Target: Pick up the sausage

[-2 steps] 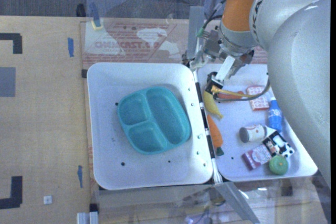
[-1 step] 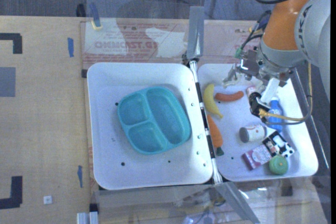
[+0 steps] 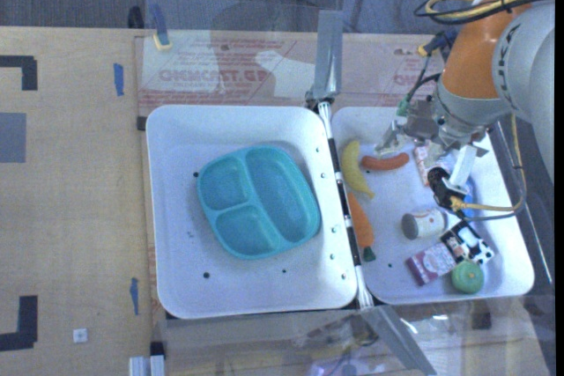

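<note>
One arm [image 3: 493,66] above sausage [image 3: 385,160]

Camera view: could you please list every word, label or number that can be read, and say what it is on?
Red print on the board behind the bins: too blurred and faint to read.
Pink packet in the right bin: label too small to read.
Black-and-white box: markings too small to read.
Nothing is legible elsewhere.

The divided plate [image 3: 258,202] lies in the left bin [image 3: 176,277]. In the right bin [image 3: 515,273], the banana [image 3: 353,168] and carrot [image 3: 359,224] lie along the left wall, the sausage [image 3: 385,161] just right of the banana, and the small can [image 3: 423,224] farther right.
</note>
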Motion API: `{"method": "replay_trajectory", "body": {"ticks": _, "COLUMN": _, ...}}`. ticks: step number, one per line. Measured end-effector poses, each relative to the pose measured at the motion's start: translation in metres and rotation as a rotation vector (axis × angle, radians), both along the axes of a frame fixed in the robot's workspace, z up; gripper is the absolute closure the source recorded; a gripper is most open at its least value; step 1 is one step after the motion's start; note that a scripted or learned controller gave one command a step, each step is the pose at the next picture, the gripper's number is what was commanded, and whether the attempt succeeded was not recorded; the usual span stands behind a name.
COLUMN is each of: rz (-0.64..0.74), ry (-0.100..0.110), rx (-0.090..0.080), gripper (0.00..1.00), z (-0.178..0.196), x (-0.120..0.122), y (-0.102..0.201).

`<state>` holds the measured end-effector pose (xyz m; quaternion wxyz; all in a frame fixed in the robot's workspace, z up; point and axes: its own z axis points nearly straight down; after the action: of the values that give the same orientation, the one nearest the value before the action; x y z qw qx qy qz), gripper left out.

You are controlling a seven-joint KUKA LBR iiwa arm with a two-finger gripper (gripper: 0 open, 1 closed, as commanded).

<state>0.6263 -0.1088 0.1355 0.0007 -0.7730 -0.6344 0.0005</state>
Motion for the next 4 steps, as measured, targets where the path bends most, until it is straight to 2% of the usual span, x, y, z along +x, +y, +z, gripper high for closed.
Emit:
{"method": "replay_trajectory", "body": {"ticks": 1, "rz": -0.007, "ry": -0.01, "rx": -0.001, "gripper": 0.0, "z": -0.047, "x": -0.014, "y": 0.008}}
{"method": "replay_trajectory", "body": {"ticks": 2, "rz": -0.011, "ry": -0.013, "rx": -0.005, "gripper": 1.0, "z": -0.036, "x": -0.013, "y": 0.005}}
{"method": "replay_trajectory", "body": {"ticks": 3, "rz": 0.173, "ry": -0.004, "rx": 0.0, "gripper": 1.0, "z": 0.05, "x": 0.041, "y": 0.135}}
{"method": "replay_trajectory", "body": {"ticks": 4, "rz": 0.172, "ry": -0.003, "rx": -0.001, "gripper": 0.0, "z": 0.05, "x": 0.041, "y": 0.135}}
